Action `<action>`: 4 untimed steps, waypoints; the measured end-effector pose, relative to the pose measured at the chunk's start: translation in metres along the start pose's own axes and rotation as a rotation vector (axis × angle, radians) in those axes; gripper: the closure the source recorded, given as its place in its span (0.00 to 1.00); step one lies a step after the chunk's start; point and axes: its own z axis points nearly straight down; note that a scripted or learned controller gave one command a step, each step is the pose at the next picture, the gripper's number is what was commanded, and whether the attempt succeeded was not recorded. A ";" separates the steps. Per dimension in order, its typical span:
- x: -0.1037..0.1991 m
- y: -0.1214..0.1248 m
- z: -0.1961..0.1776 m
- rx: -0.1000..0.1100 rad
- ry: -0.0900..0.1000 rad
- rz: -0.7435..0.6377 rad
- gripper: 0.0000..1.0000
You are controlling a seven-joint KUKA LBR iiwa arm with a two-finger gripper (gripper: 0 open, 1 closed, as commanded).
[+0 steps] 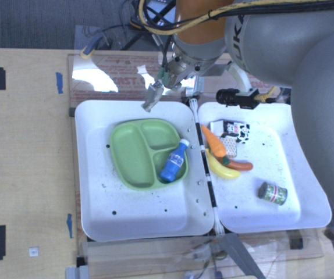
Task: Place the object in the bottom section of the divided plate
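Where plate (133,150) sits, bottle (173,162) inside.

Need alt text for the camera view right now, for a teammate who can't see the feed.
A blue bottle lies in the lower right section of a green divided plate in the left bin, with the gripper above the bin's far edge. The right bin holds a carrot, banana and can.

The arm (283,34) is cut off by the top and right edges and hides the right bin's (306,214) 3 o'clock rim. The end effector (153,96) is blurred. The can's (272,193) label is too small to read.
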 end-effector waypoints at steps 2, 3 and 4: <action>-0.010 -0.015 0.005 0.006 0.004 -0.080 0.00; -0.015 -0.039 0.099 0.002 0.003 -0.320 0.00; 0.008 -0.003 0.117 -0.001 0.001 -0.447 0.00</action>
